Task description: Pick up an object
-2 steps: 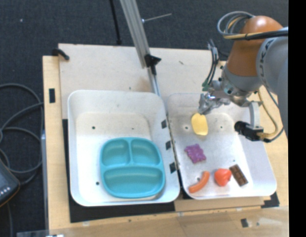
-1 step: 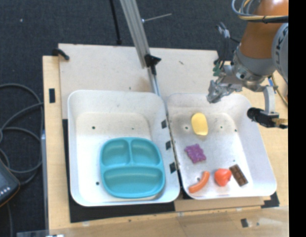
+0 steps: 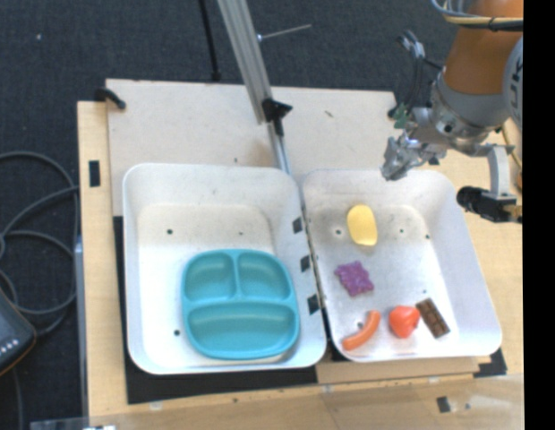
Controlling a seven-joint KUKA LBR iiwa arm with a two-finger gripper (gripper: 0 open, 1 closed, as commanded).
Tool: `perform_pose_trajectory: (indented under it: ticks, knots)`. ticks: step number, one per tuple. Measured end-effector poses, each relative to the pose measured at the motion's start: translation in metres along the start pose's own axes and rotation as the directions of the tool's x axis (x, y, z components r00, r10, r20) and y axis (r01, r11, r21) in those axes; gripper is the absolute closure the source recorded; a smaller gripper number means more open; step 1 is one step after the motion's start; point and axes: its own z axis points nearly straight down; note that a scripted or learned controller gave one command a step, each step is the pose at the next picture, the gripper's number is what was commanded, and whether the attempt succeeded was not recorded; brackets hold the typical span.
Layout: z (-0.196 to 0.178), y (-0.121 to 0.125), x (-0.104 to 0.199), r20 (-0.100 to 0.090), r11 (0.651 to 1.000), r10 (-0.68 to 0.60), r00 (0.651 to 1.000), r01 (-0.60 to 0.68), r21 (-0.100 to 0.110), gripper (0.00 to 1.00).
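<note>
The right bin [image 3: 456,240] holds several small objects. A yellow lemon-shaped piece [image 3: 362,225] lies toward the back, a purple bunch [image 3: 354,279] sits in the middle. Along the front edge are an orange carrot-like piece [image 3: 362,330], a red-orange tomato [image 3: 403,321] and a brown bar [image 3: 432,318]. My gripper [image 3: 398,164] hangs above the back rim of the right bin, up and to the right of the yellow piece. It touches none of the objects, and nothing shows between its fingers.
The left bin [image 3: 143,240] holds a teal divided plate [image 3: 240,304]. A slanted metal pole [image 3: 246,47] comes down to the back edge between the two bins. Cables lie on the floor at the left.
</note>
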Motion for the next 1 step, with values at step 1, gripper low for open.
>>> perform_pose_trajectory:
  ticks: [1]
  knots:
    - [0.0061,0.0063,0.0424,-0.002,1.0,-0.002,1.0,0.002,0.004,1.0]
